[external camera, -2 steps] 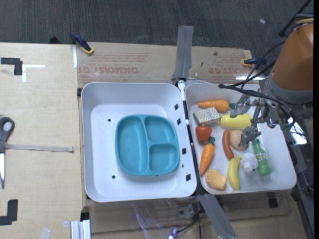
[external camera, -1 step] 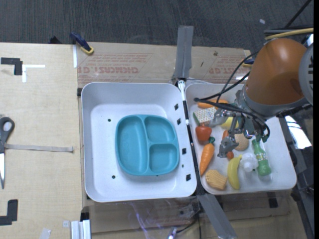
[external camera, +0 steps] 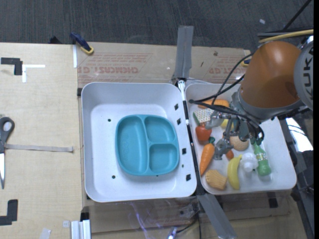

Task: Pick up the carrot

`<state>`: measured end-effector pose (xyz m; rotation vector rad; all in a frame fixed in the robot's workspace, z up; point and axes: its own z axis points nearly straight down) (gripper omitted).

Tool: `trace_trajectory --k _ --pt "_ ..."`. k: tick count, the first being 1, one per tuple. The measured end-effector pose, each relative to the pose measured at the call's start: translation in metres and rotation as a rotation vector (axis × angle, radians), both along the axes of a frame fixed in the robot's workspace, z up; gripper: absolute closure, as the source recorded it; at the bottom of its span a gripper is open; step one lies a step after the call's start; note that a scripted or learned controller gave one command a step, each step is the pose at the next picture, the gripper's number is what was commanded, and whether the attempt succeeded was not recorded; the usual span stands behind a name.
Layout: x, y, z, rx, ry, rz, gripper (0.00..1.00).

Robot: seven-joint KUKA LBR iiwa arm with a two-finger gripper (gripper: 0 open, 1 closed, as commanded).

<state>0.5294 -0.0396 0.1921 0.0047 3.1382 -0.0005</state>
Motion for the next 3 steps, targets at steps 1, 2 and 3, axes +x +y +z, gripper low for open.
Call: trace_trajectory --k 1,2,3 --pt "-0.012 0.034 0.000 0.001 0.001 -0.012 0.00" --pt "0.061 -0.015 0.000 0.000 0.000 0.044 0.00" --pt "0.094 -0.057 -0.083 -0.001 -0.001 0.121 0.00"
